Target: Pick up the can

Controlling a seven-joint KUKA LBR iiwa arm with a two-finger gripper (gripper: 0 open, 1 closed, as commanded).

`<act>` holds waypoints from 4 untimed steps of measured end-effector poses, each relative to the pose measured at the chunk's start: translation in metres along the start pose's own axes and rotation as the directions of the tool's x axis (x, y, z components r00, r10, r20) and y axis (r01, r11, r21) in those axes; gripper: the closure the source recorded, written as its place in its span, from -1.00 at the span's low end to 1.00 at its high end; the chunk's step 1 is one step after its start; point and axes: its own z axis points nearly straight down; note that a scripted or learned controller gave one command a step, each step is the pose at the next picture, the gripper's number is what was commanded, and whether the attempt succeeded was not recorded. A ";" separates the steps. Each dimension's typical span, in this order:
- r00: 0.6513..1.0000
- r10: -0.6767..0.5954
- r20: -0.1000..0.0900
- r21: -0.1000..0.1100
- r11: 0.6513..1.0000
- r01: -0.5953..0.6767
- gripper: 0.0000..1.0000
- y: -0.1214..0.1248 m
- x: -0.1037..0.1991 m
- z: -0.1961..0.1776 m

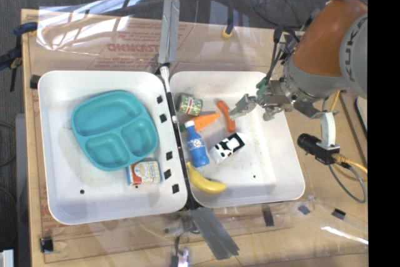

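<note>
Hovering over the right bin (284, 153), the gripper (240, 107) hangs just above the orange carrots (222, 117), though whether the claw is wide or narrow I cannot tell. The can (189, 104) lies at the bin's upper left, beside the blue bottle (196, 145).

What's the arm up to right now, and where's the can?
Gripper over right bin, holding nothing. Can lying at bin's far left corner. Carrot beside it.
</note>
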 end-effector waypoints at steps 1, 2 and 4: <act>0.999 0.034 0.001 0.000 0.999 -0.034 -1.00 0.042 -0.025 0.070; 0.985 0.171 0.000 -0.002 0.985 -0.171 -1.00 0.076 -0.005 0.161; 0.992 0.124 0.000 -0.002 0.992 -0.124 1.00 0.061 0.039 0.064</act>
